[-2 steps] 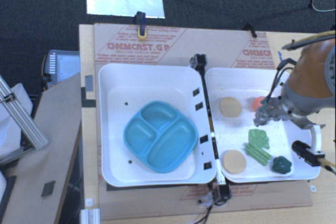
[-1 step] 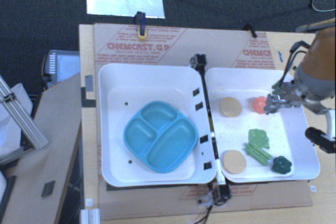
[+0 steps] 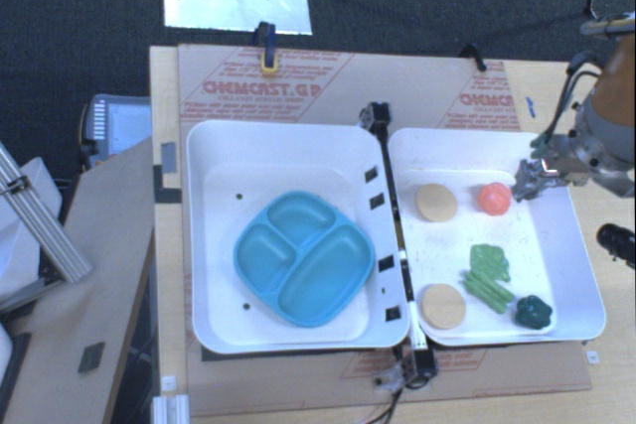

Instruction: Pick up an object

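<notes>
The gripper (image 3: pixel 525 182) reaches in at the 3 o'clock side of the right bin (image 3: pixel 571 243), its tip hanging just beside a small red-orange ball (image 3: pixel 494 199), which lies at the tip's 8 o'clock. The fingers are too small and blurred to read, so I cannot tell whether they are spread or closed, and nothing shows between them. The grey arm (image 3: pixel 606 139) with its orange band sits at the right edge.

The right bin holds six things. A round tan disc (image 3: pixel 436 203) lies toward 11 o'clock of the bin's floor, with the ball near it at its 3 o'clock. A second tan disc (image 3: pixel 443 306) rests toward 7 o'clock. A leafy green piece (image 3: pixel 489 262) sits near the middle, touching a bundle of green sticks (image 3: pixel 488 291) at its 6 o'clock. A dark green lump (image 3: pixel 533 312) lies at 5 o'clock, just beside the sticks.

The left bin (image 3: pixel 214 164) holds a blue divided plate (image 3: pixel 303 258) with three compartments, placed slightly toward 5 o'clock of the bin's centre.

Both bins stand on a cardboard sheet (image 3: pixel 318 79) printed in red; the word "CHEMCAST" can be read at its 12 o'clock edge above the left bin, and the repeat above the right bin is mostly cut off.
</notes>
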Tool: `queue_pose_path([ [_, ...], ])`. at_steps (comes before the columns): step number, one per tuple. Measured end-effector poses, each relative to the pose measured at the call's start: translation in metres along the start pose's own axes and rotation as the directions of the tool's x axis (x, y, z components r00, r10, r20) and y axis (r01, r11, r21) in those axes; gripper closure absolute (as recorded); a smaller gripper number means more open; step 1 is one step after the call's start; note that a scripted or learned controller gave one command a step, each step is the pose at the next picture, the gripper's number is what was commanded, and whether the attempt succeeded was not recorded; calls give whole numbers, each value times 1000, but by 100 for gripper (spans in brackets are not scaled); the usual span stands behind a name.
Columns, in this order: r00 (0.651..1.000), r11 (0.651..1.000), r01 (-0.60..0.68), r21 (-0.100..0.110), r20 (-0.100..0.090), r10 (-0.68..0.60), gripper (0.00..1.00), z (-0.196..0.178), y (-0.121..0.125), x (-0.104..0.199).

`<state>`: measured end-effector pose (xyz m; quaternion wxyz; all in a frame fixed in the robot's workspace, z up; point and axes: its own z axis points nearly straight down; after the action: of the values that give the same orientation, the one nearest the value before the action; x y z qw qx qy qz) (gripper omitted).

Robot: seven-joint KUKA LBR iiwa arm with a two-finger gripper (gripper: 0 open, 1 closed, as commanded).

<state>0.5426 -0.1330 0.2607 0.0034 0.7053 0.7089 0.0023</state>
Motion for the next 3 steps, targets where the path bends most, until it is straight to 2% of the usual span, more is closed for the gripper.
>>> queue_pose_path([
  [2, 1000, 1000, 5, 4, -3, -5, 100, -6, 35, 99],
  [3, 1000, 1000, 4, 6, -2, -4, 100, 15, 57, 151],
])
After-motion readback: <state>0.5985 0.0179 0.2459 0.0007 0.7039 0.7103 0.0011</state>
